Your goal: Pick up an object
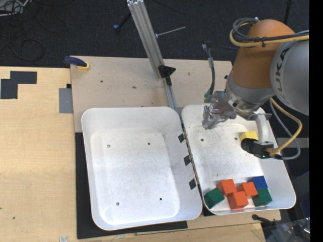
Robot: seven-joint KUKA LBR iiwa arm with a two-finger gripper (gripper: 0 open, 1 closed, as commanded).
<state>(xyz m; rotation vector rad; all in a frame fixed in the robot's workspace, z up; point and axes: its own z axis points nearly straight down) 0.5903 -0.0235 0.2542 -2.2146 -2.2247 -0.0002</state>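
My gripper (pixel 210 121) hangs over the far left part of the right bin (pixel 212 155), with nothing visible between its fingers. A cluster of blocks lies at the near end of that bin: an orange block (pixel 227 186), a second orange block (pixel 238 200), a third orange block (pixel 249 188), a blue block (pixel 259 181), a green block (pixel 214 197) and a dark green block (pixel 262 198). A yellow block (pixel 248 135) lies near the bin's right rim, beside a black part of the arm. The blocks are well apart from the gripper.
The left bin (pixel 133 165) sits beside the right one, with black clips (pixel 186 160) along the shared edge. A slanted aluminium rail (pixel 149 39) rises behind the bins. A yellow-and-blue clamp (pixel 76 62) sits at the bench's far left corner.
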